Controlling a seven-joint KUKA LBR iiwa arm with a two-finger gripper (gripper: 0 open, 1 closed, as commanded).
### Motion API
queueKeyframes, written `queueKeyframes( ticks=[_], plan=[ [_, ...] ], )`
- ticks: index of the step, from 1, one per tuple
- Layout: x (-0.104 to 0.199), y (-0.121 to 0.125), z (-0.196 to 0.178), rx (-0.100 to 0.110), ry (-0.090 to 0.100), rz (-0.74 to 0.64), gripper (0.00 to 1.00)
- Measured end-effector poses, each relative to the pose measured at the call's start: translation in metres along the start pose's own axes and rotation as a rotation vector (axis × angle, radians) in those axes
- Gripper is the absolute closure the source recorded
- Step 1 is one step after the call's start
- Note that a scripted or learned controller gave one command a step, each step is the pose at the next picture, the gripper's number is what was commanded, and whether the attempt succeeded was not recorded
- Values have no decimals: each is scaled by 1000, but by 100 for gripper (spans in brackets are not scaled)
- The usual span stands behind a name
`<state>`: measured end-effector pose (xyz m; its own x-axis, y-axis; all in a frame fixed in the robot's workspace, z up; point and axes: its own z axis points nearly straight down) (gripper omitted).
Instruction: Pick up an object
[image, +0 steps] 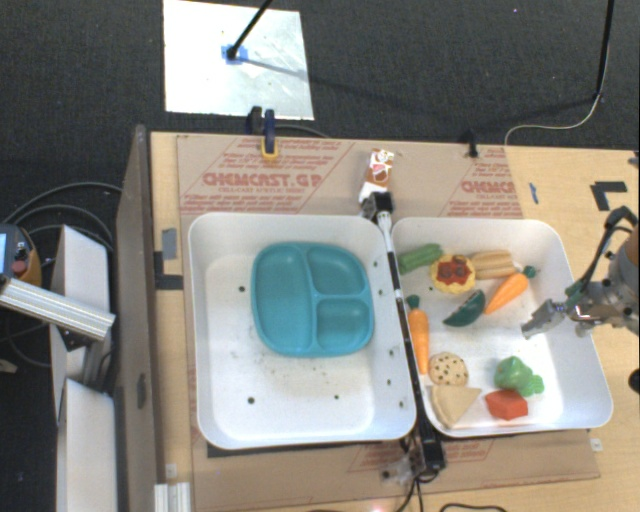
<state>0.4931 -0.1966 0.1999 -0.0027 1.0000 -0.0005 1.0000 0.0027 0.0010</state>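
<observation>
The right white bin (580, 380) holds several toy foods. Among them are a green pickle (420, 257), a yellow tart with red topping (453, 273), a tan bread roll (492, 263), an orange carrot (507, 291) and a dark green piece (465, 310). A second carrot (418, 338) lies by the bin's left wall. Along the front are a cookie (448, 369), a tan wedge (455, 404), a red block (507, 404) and green broccoli (518, 374). My gripper (542, 320) hangs over the right side of this bin, right of the first carrot and above the broccoli, with nothing seen in it.
The left white bin (225, 400) holds a teal divided plate (312, 300). A small toy figure (378, 170) stands on the cardboard behind the bins. A silver sheet (238, 60) lies on the dark floor at the back. Cables and a metal rail (55, 308) sit to the left.
</observation>
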Motion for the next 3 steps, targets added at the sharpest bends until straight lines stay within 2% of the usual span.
queueKeyframes(
  ticks=[1, 2, 3],
  plan=[
    [21, -8, 63, 5, 3, 0, 0],
    [65, -7, 104, 4, 4, -5, 0],
    [19, 66, 77, -10, -5, -2, 0]
  ],
)
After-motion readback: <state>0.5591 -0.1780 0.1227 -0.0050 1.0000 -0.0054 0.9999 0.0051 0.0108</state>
